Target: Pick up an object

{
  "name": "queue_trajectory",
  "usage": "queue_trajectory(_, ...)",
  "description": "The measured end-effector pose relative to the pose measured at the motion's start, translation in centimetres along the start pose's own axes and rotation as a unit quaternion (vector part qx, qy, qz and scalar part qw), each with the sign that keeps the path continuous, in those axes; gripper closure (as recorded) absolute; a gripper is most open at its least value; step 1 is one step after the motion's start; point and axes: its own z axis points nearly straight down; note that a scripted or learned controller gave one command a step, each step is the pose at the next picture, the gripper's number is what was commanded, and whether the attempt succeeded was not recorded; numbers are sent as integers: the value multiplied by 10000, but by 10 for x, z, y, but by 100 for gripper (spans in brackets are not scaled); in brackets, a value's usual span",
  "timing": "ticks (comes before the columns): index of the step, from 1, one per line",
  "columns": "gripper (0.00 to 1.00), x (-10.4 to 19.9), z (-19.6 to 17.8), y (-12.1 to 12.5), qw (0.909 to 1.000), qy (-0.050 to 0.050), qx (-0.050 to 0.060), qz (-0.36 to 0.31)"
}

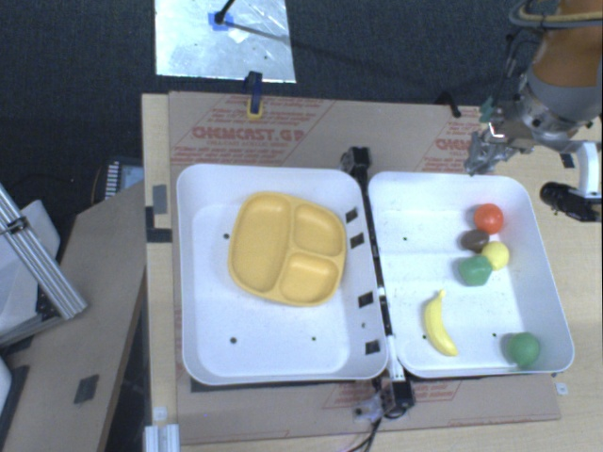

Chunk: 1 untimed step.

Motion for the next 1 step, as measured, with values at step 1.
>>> queue_trajectory(1, 100, 50, 18, 0, 10000, 5, 12, -13)
